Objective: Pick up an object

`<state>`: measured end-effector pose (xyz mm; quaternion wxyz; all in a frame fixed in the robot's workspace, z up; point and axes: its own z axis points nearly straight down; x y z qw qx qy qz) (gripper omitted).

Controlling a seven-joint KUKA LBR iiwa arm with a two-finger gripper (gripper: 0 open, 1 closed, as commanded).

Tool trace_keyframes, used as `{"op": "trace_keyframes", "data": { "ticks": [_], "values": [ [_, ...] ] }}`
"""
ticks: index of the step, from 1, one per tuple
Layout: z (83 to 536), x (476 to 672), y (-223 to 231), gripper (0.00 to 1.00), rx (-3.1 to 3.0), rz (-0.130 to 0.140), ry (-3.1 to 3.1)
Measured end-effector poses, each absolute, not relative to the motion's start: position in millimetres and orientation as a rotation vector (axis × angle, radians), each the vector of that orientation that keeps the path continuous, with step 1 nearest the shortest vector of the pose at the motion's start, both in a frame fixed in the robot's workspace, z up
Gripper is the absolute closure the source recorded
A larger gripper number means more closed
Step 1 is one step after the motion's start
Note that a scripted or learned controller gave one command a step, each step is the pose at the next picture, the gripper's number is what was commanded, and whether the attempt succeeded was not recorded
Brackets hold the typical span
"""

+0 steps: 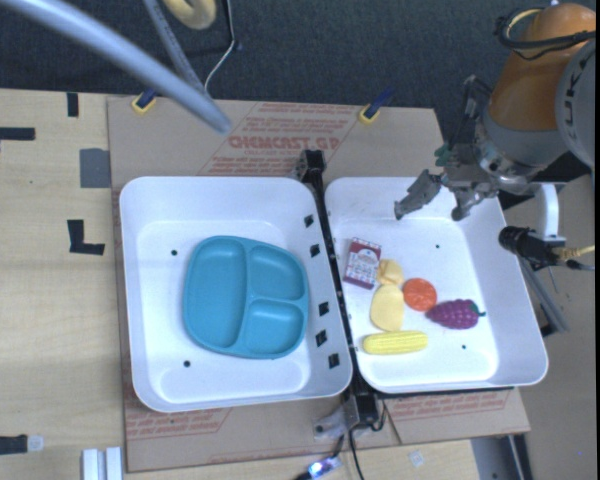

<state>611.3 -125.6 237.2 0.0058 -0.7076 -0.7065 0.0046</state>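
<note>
The gripper (438,202) hangs over the upper part of the right bin (480,368), near its back rim, with its two dark fingers (412,198) spread wide apart and nothing between them. The toy foods lie lower in the same bin, well apart from the jaws and toward the front. Nearest the fingers is a small red and white packet (362,263), lying close to the divider between the bins. Just beside it sits a pale yellow pear-shaped piece (387,303), touching an orange-red tomato (419,294). To the right of the tomato lies a purple bunch of grapes (453,314), and below the pear rests a yellow corn cob (394,343), lying lengthwise. The left bin (145,298) holds a blue divided plate (246,295) with three compartments, lying flat in its middle.
</note>
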Motion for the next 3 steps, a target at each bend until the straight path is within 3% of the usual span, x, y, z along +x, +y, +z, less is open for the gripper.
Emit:
{"op": "trace_keyframes", "data": {
  "ticks": [1,3],
  "values": [
    [245,613.8,-125,0.0,-2.219,0.002,-2.222],
    [125,617.3,-117,0.0,-2.219,0.006,-2.221]
  ]
}}
